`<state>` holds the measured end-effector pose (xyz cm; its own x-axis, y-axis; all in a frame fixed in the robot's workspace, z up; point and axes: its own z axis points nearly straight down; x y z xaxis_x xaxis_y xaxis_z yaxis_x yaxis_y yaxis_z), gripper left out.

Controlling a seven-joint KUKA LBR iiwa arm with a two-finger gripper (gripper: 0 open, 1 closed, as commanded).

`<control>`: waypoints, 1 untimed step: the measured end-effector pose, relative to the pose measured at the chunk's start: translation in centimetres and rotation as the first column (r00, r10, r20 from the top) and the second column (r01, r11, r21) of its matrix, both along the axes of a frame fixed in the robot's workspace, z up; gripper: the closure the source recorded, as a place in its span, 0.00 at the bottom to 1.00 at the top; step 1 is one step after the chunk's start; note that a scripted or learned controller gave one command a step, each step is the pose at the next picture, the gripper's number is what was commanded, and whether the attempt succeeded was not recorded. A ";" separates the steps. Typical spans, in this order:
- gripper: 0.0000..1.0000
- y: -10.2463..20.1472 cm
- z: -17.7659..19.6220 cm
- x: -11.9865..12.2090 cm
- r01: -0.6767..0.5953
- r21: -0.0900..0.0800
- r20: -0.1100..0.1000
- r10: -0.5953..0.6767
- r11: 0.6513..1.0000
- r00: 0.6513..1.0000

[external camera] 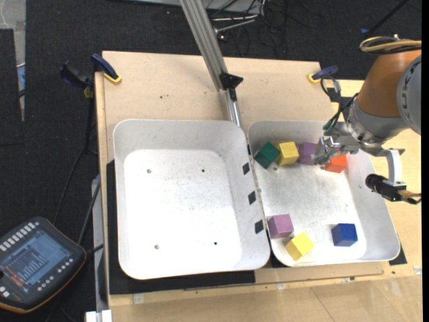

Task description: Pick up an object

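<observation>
Over right bin (375, 243), claw (326, 154) beside orange block (335, 163), grip state unclear, no legible writing.

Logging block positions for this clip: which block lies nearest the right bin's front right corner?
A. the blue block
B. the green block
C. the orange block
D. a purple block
A: the blue block sits low in the right bin near that corner, while the green block and the orange block lie toward the back.
</observation>
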<state>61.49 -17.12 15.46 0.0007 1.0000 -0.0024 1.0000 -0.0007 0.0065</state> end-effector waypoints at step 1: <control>1.00 -0.5 4.7 0.8 -0.003 0.000 0.001 0.003 1.000 1.000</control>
